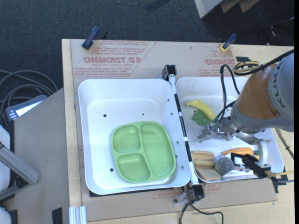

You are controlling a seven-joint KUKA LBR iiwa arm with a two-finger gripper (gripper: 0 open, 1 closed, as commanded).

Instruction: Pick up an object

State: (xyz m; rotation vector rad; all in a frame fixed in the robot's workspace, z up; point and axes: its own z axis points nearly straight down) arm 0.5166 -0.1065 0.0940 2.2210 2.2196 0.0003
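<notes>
Jaw state cannot be determined: the gripper (209,131) sits low in the right bin (187,85) with its metal tips too small and cluttered to read. From the overhead camera, the grey arm (261,104) with its orange band enters from the right and bends down over that bin. Just beside the gripper, toward the bin's far side, lie a yellow banana (202,107) and a green leaf-like item (201,118), touching each other. Near the bin's front edge rest a tan wooden piece (203,158), a grey lump (224,165) and an orange item (239,151). The left bin (93,93) holds a green divided plate (142,150), lying flat.
</notes>
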